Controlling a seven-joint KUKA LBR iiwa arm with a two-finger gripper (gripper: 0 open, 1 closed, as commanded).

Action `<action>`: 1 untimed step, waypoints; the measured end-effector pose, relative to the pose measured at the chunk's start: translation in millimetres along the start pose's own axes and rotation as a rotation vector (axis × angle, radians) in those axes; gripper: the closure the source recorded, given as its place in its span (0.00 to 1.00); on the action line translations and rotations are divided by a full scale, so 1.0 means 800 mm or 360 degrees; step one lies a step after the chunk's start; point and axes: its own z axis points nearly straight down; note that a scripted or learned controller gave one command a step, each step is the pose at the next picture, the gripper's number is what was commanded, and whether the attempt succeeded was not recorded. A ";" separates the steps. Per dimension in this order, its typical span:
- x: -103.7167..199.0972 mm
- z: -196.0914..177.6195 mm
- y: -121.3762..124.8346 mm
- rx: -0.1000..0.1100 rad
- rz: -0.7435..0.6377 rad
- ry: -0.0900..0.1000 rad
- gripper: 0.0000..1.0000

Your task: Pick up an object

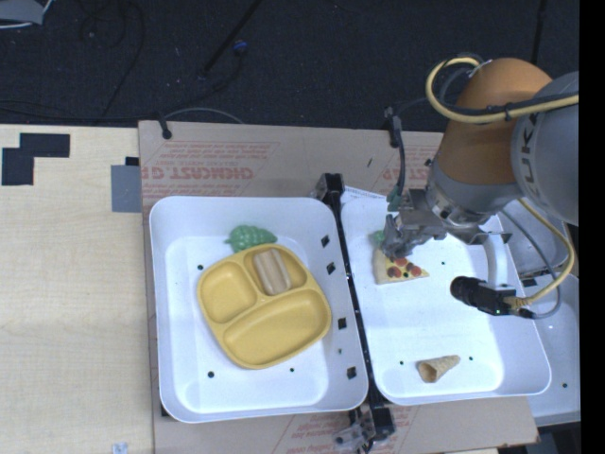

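Observation:
A toy pizza slice (398, 270) lies in the right bin (473, 348), near its upper left part. My gripper (401, 241) hangs directly above the slice's upper edge, very close to it. A small green item (379, 238) peeks out just left of the gripper. A tan cone-shaped toy (437, 368) rests near the right bin's front edge. In the left bin (180, 253) sits a yellow divided plate (262, 307) with a toy hot dog (273, 270) in its upper compartment. A green leafy toy (250, 237) lies against the plate's top edge.
A black divider (343, 291) runs between the two bins. Cardboard (246, 164) lies under both bins, on a pale wooden bench (66, 301). The arm's grey and orange body (492, 140) looms over the right bin's upper right corner.

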 end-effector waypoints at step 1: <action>0.075 -0.001 0.012 -0.0003 -0.0002 -0.0001 1.00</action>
